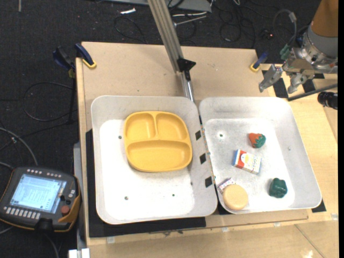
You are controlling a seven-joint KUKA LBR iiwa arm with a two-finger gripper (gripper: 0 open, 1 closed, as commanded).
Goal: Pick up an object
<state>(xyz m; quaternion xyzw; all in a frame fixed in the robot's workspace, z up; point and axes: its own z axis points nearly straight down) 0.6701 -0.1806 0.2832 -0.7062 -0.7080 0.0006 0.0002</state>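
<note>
Gripper point(284, 78) at 2 o'clock, beyond the right white shallow bin point(293, 122); can't tell its state. Small white carton point(247, 161) mid-bin, red strawberry-shaped toy point(257, 140) at its 1 o'clock.

We can read no text anywhere. The small carton point(247, 161) near the middle of the right bin point(293, 122) carries red and blue printing, too small to make out, and the lit pendant screen point(36, 192) is a blur.
</note>
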